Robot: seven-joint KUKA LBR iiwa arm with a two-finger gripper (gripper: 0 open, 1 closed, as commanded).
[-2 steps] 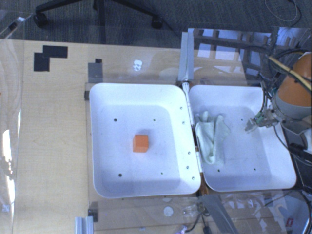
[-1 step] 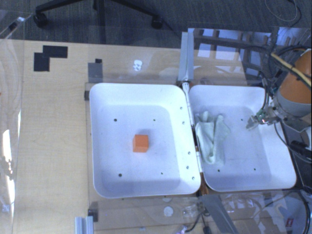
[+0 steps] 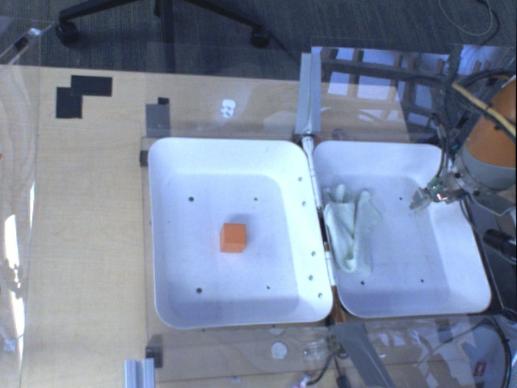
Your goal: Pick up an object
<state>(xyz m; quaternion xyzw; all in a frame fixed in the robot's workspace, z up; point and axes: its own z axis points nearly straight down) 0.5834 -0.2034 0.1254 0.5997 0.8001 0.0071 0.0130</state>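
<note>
Two shallow white bins sit side by side on the pale wooden tabletop point(image 3: 81, 241), and the metal divider point(image 3: 317, 208) where their rims meet serves as the landmark here. To the left of the divider, the left bin point(image 3: 174, 297) holds a small orange cube point(image 3: 233, 238), which rests flat on the bin floor roughly in the middle, well apart from the divider and from every wall. Just to the right of the divider, the right bin point(image 3: 452, 293) holds a crumpled pale green cloth point(image 3: 351, 229), lying lengthwise along the divider's side, with its near edge close to or touching that wall. Farther right of the divider, near the opposite wall of the right bin, the claw point(image 3: 423, 200) hangs low over the bin floor, pointing back toward the divider and well apart from the cloth. It is small and partly lost against the white surface, so I cannot tell whether its tips are spread or pressed together; nothing appears to be between them. The arm point(image 3: 489, 148), grey with its orange band, comes in from beyond the right bin's far side. Behind the divider, past the tabletop's back edge, the legs of a black office chair point(image 3: 161, 2) stand on the dark carpet.
</note>
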